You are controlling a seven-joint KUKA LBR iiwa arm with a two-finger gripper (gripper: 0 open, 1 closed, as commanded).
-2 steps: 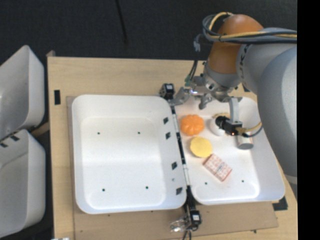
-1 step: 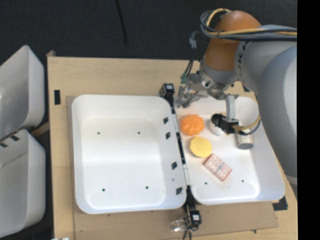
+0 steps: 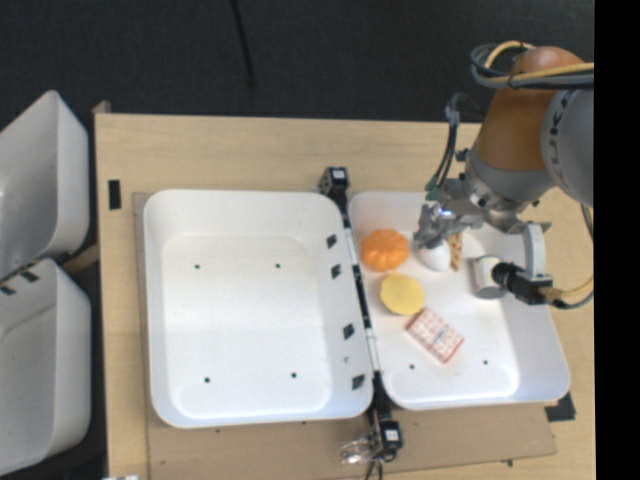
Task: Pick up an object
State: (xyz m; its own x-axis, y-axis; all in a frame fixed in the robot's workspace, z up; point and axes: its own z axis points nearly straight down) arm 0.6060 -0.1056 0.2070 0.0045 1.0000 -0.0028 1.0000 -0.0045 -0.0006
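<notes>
Orange ball [image 3: 384,249] lies in the right bin [image 3: 530,363], beside the claw [image 3: 437,236], grip unclear

Even, bright overhead light washes my white bins [image 3: 240,303] nearly featureless (soft glare, faint shadows along their walls). Beyond the worktop [image 3: 250,153] everything falls dark. The whole view is slightly soft and grainy.

A single fixed camera looks down at a slant from above the bench [image 3: 250,153], framing both white bins [image 3: 240,398] whole, the arm [image 3: 520,118] entering from the right.
</notes>
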